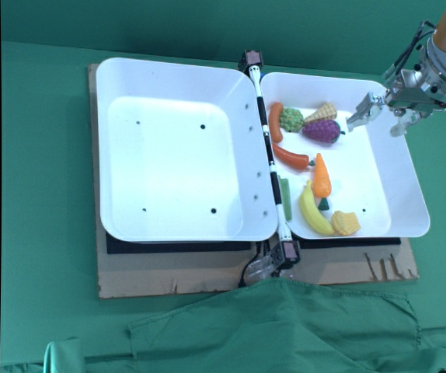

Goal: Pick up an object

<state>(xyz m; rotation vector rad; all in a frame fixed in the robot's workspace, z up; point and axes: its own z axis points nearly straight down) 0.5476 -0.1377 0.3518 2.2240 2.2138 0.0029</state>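
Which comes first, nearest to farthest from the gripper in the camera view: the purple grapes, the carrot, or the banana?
Measured from the gripper, at the right bin's far right corner:
1. Purple grapes, just left of the gripper in the bin's far part.
2. Carrot, mid-bin, nearer the camera.
3. Banana, by the bin's near edge, farthest away.
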